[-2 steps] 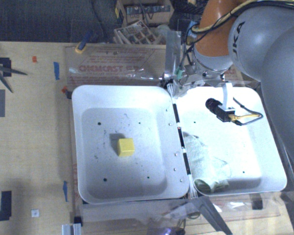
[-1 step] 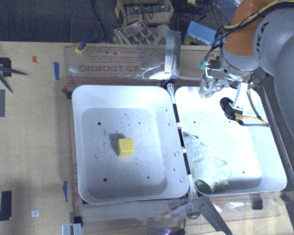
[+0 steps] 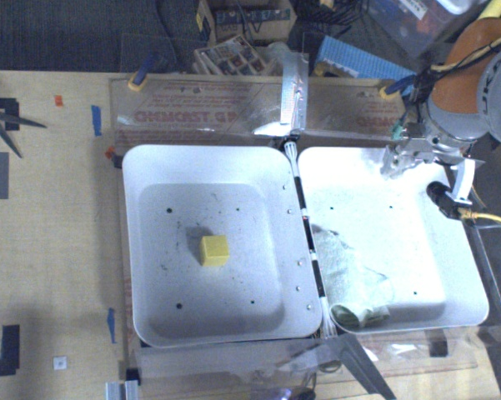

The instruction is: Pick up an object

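A small yellow block (image 3: 215, 250) lies near the middle of the left white bin (image 3: 130, 223). A crumpled grey-white cloth (image 3: 350, 277) lies along the left side of the right bin (image 3: 471, 286), ending in a rolled end at the bin's near left corner. My gripper (image 3: 398, 158) hangs over the far part of the right bin, close to its back rim, well apart from both the cloth and the block. Nothing shows in it.
A metal divider (image 3: 304, 223) runs between the two bins. A cardboard wall (image 3: 200, 111) stands behind them. The arm's grey body with its orange band (image 3: 471, 65) fills the upper right. A cable with a yellow end (image 3: 471, 215) hangs over the right bin's right rim.
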Robot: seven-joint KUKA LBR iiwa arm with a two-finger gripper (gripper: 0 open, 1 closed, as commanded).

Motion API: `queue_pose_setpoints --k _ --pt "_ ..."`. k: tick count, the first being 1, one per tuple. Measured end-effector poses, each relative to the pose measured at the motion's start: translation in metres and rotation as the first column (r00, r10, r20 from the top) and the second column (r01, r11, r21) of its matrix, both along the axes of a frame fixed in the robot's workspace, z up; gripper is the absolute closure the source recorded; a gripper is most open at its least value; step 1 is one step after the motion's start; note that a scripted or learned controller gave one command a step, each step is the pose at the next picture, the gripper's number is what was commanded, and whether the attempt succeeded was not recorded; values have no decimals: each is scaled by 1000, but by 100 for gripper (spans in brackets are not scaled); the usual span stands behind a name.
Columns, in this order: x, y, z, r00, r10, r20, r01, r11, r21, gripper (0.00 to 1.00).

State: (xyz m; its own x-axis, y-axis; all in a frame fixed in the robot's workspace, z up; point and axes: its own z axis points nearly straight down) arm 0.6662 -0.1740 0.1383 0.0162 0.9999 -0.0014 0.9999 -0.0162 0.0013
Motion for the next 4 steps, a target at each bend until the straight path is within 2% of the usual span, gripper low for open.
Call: queue_pose_setpoints --k 1,2,3,4 --pt "-39 -26 55 1000 -1 0 1 1000 1 100" --pt "-3 -17 88 864 -504 2 504 864 1 100" --pt "-2 -1 106 568 -823 1 823 568 2 100" --pt "-16 -38 90 700 -714 -4 714 700 0 100"
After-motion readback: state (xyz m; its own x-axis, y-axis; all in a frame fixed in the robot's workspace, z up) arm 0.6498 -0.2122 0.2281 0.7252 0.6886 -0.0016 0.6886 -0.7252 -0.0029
